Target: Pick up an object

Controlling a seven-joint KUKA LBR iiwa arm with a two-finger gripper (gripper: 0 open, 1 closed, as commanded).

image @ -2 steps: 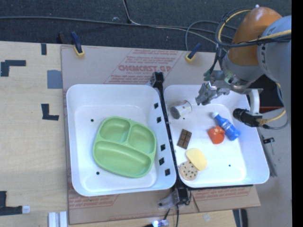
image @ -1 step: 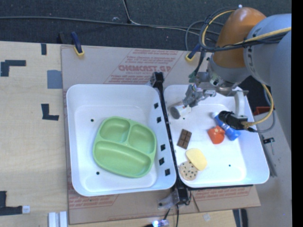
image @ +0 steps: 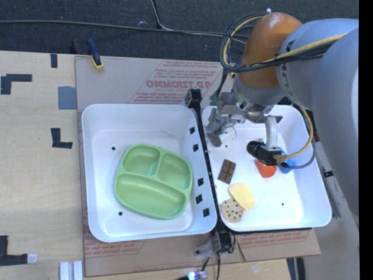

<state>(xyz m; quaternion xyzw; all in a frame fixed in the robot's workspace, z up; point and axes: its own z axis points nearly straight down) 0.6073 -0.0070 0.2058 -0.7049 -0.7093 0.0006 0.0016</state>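
Observation:
My gripper [image: 218, 132] hangs low over the upper left corner of the right bin [image: 303, 214], beside the divider between the bins. A small white object [image: 227, 135] lies right at its tips; whether it sits between them is unclear. Below it in the same bin lie a brown chocolate bar [image: 227, 170], a pale yellow piece [image: 242, 195] and a round cookie [image: 232, 211]. An orange object [image: 266, 169] and a small blue one [image: 285, 167] rest to the right, under a black part of the arm.
A green divided plate [image: 154, 181] lies in the left bin [image: 93, 127]. Both bins stand on a cardboard sheet [image: 169, 80]. The arm's grey body and orange band cover the upper right, with yellow and black cables looping over the right bin.

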